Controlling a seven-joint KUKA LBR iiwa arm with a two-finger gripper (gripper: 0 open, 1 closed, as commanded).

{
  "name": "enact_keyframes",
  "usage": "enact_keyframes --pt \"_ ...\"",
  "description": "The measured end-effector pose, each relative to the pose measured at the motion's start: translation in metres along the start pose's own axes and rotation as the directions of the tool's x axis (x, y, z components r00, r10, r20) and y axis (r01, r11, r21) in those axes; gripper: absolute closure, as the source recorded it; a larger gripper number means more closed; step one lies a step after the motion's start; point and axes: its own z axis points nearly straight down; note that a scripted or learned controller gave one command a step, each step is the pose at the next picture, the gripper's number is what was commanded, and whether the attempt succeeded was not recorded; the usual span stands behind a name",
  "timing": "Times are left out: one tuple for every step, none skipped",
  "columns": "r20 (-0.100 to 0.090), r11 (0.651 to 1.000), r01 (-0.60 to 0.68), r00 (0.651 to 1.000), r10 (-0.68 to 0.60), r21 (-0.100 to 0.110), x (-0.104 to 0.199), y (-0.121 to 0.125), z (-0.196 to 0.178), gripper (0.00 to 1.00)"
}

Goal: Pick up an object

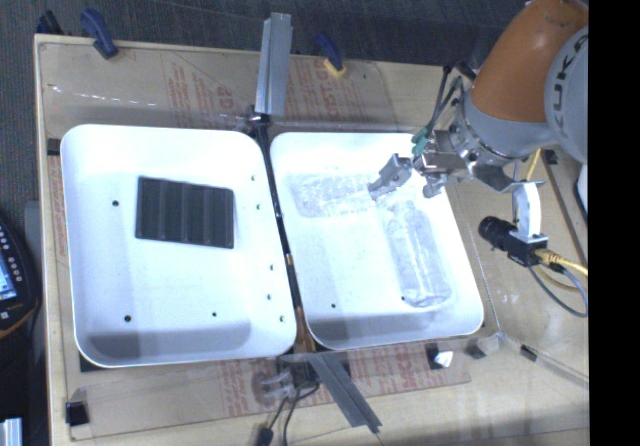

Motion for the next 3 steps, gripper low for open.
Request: enact_keyframes --pt "0.000 0.998 0.061 0.998 -0.061 -0.003 0.012 0.043 0.002 0.00" --pt "0.000 0.993 -0.120 0.993 0.120 0.001 0.016 -0.020 0.040 0.00" --pt "-0.001 0.933 -0.359 0.933 0.359 -0.006 0.033 -0.019 -0.042 0.00"
